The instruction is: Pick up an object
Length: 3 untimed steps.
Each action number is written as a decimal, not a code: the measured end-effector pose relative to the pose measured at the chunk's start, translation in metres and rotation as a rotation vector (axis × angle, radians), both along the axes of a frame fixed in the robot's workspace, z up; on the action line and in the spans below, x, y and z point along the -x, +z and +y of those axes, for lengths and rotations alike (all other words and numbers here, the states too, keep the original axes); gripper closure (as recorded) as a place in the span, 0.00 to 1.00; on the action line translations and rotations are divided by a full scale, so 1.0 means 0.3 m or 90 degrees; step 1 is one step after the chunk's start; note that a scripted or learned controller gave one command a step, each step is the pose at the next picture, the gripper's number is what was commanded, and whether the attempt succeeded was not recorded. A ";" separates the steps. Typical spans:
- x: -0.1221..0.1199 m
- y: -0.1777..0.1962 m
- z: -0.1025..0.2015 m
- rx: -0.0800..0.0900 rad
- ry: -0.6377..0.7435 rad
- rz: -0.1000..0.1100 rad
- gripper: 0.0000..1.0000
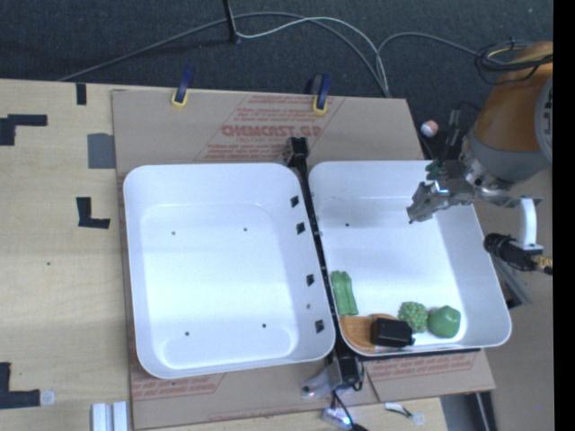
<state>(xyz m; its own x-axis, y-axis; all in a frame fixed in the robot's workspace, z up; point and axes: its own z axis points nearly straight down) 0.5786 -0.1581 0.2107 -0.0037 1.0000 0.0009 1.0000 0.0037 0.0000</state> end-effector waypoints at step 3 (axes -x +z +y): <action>0.067 0.027 0.531 0.000 0.000 0.000 1.00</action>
